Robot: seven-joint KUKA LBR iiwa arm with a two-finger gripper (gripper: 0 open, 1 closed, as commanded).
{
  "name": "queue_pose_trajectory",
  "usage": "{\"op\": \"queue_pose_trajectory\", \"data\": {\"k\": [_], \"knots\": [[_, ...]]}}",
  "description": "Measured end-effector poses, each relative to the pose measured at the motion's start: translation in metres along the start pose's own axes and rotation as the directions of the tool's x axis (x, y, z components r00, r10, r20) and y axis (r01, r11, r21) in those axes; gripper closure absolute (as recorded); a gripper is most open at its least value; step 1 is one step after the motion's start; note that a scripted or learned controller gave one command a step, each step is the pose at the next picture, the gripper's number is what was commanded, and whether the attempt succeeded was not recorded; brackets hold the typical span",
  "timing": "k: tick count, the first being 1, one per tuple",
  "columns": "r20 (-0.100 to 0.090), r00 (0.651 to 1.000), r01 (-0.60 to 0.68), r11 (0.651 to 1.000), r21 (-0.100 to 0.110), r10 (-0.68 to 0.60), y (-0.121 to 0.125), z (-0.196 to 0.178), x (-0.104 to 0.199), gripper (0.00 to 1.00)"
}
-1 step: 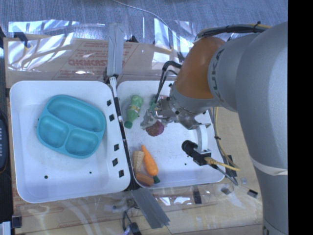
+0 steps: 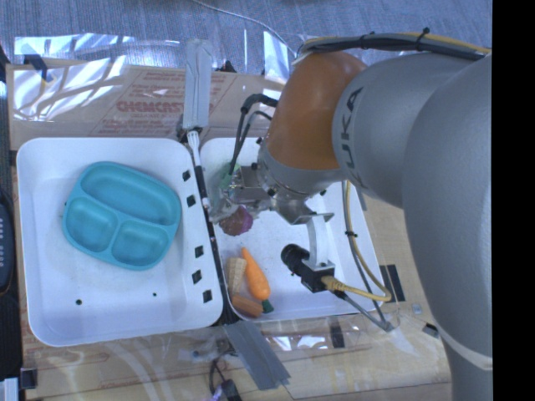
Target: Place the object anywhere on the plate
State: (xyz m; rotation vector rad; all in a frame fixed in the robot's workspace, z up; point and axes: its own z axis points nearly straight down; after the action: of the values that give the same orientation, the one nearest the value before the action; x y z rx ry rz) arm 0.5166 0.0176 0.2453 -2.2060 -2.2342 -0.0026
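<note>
A blue three-compartment plate lies in the left bin. In the right bin lie a dark red-purple item, an orange carrot with a green tip, a pale beige piece and a brownish piece. My gripper reaches down at the right bin's left side, directly above the purple item and next to something green. The wrist and arm hide most of the fingers.
A divider wall with black clips separates the two bins. Cardboard and foil lie behind the bins. A black cable fitting hangs from the arm over the right bin.
</note>
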Motion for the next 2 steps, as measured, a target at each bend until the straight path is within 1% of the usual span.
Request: {"op": "queue_pose_trajectory", "data": {"k": [1, 2], "knots": [[0.004, 1.000, 0.003, 1.000, 0.014, -0.003, -0.028, 0.106, 0.099, 1.00], [0.004, 1.000, -0.008, 1.000, 0.001, 0.008, 0.057, 0.053, 0.051, 1.00]]}}
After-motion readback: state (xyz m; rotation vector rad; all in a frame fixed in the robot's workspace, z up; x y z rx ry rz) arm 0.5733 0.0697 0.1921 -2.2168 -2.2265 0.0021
